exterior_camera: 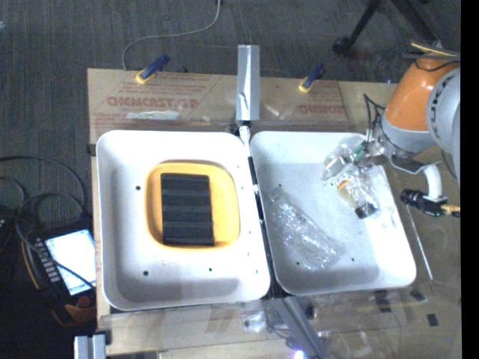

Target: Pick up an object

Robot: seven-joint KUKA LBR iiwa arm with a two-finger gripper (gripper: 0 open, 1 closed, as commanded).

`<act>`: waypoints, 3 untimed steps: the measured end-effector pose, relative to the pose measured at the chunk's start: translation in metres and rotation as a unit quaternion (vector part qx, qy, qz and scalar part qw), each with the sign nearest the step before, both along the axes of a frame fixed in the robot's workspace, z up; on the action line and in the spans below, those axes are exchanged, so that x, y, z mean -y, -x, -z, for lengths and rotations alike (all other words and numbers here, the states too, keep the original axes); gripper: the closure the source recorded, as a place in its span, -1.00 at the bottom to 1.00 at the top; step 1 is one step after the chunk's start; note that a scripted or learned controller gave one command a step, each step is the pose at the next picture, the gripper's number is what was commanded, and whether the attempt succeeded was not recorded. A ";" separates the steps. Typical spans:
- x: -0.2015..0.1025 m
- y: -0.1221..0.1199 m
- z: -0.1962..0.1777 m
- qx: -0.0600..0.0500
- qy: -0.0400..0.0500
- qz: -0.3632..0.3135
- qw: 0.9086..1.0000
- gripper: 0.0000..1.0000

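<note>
In the left bin [120,200] lies a yellow tray-like object [228,200] with a black ridged block [185,208] on it. The right bin [389,264] holds a crumpled clear plastic wrapper [303,230] near its middle. A clear plastic bottle-like object [353,182] with a dark end lies toward its far right corner. The grey arm with its orange band [415,107] reaches in from the right. My gripper [367,149] is low over the far end of the clear bottle-like object, and shiny plastic blurs its outline.
Two blue-and-yellow clamps [152,68] [312,76] hold the cardboard board behind the bins. A metal post [248,88] stands at the back between the bins. Cables and a lit handheld screen [67,256] lie on the floor at left.
</note>
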State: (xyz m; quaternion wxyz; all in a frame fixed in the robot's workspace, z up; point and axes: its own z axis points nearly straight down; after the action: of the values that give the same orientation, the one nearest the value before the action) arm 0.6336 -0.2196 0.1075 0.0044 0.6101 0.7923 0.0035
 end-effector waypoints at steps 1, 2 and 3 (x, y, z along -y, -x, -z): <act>0.001 0.018 0.003 0.015 0.006 -0.050 0.999 -1.00; 0.001 0.019 0.003 0.015 0.006 -0.065 0.998 -1.00; 0.003 -0.002 0.003 0.007 0.003 -0.080 0.997 -1.00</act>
State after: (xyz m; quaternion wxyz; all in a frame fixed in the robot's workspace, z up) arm 0.6353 -0.2227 0.1048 0.0120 0.5447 0.8385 0.0058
